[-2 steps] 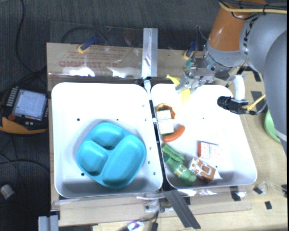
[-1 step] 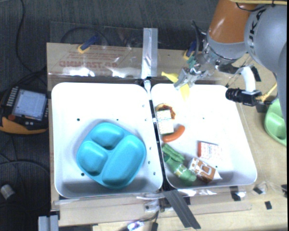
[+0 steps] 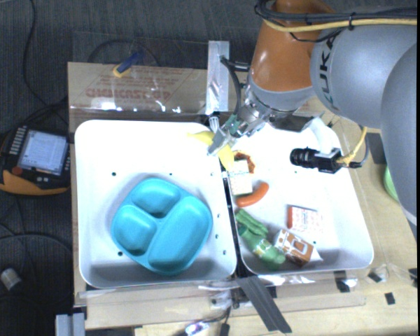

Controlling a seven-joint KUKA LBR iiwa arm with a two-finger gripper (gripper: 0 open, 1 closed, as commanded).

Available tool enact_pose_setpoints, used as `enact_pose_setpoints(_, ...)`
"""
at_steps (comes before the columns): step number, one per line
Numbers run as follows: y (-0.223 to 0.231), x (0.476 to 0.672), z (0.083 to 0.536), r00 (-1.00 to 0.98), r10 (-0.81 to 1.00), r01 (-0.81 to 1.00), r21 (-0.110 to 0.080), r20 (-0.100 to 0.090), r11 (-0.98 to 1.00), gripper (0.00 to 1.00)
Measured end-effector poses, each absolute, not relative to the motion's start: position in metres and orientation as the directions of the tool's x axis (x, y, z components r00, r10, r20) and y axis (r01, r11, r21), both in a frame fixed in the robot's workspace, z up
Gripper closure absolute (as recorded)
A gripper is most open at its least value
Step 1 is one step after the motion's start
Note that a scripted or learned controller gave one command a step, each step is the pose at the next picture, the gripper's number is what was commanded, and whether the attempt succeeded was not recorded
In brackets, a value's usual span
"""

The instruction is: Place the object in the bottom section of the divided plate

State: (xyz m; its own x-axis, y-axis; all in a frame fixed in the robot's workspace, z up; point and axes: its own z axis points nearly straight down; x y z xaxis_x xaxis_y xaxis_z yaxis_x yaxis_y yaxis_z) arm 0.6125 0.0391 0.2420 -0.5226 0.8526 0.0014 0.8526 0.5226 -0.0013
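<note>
The end effector (image 3: 220, 137) hangs over the wall between the two bins, near their far end; whether it grips anything I cannot tell. A yellow object (image 3: 201, 136) shows just to its left, touching or nearly so, its long axis running roughly left to right. The blue divided plate (image 3: 162, 224) sits in the left bin (image 3: 98, 152), well apart, nearer the front.
</note>
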Motion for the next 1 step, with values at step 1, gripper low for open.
enact_pose_setpoints(1, 0.0387, 0.6126, 0.2422, -0.522, 0.853, 0.853, -0.001, 0.001, 0.522, 0.00)
